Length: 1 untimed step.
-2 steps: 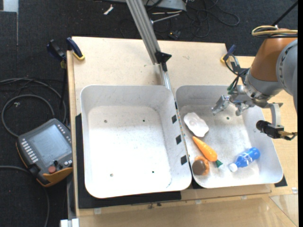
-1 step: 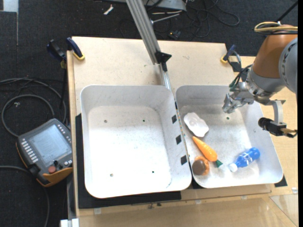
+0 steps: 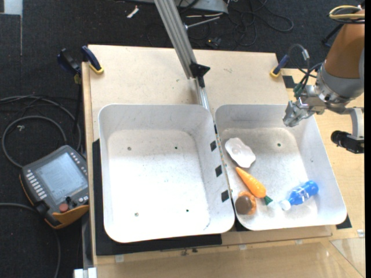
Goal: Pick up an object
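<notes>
Nothing is yet being carried: the gripper (image 3: 291, 116) is being held over the far right corner of the right bin (image 3: 324, 155), its opening impossible to tell, while the carrot (image 3: 251, 182), white lump (image 3: 240, 153), brown ball (image 3: 245, 204) and blue bottle (image 3: 300, 194) are lying untouched nearer.

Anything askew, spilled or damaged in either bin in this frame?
Nothing stands out. The white object, carrot, brown object and blue bottle lie loose but intact in the right bin. The gripper is at that bin's far rim.
</notes>
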Each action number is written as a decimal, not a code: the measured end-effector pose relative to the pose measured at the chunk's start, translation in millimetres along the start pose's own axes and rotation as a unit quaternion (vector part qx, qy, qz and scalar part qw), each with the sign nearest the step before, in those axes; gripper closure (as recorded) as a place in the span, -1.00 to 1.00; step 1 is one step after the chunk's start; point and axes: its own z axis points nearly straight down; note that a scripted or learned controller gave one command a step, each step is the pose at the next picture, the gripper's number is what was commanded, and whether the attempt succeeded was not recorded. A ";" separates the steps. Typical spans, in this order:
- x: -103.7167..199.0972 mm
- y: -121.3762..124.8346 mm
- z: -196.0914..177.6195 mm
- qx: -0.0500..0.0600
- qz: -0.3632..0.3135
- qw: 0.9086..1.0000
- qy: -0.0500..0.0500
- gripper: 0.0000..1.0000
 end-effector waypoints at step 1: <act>0.3 1.4 -64.9 0.000 -0.001 1.000 0.000 1.00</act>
